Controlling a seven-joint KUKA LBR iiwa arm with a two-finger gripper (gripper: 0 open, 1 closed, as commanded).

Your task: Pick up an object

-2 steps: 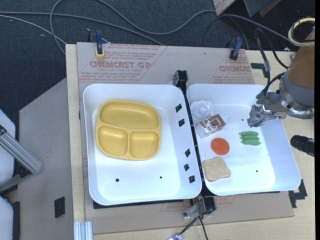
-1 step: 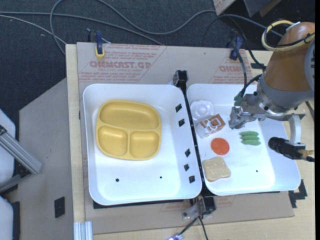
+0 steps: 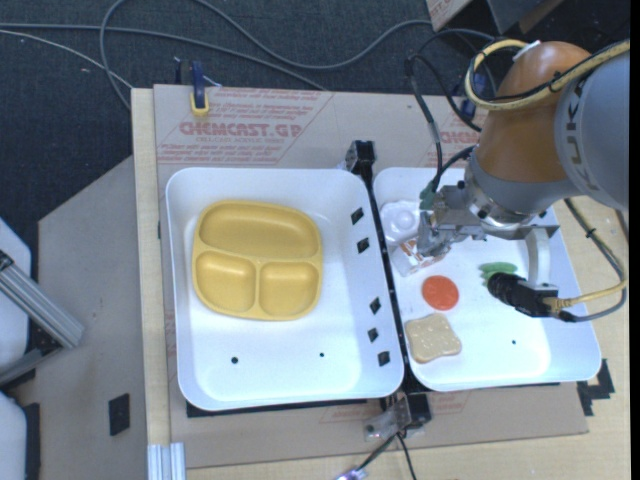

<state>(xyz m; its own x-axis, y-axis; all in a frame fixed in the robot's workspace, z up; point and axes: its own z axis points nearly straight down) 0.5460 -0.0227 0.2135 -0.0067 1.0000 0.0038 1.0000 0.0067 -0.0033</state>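
Camera view: the gripper (image 3: 424,250) is low in the right bin (image 3: 560,370), toward its far left corner. The wrist hides it from above, so I cannot tell whether it is apart, together or clamped on anything.

A small white plastic piece (image 3: 400,218) lies just beside it on the far left. It looks like the target, though its shape is unclear. A red round slice (image 3: 440,292) lies just near of the gripper. A toast slice (image 3: 432,338) sits nearer still, and a green piece (image 3: 498,268) lies to the right. The left bin (image 3: 200,388) holds a yellow divided plate (image 3: 258,258), well apart from the arm.

The likely risks:
- The white piece sits close to the bin's left wall, so a closing gripper could push it against the wall instead of gripping it.
- Its pale, smooth body may slip out on the lift.
- The red slice is close enough to be knocked aside or pinched along with it.
- The gripper could close on nothing if it is aimed between the two.
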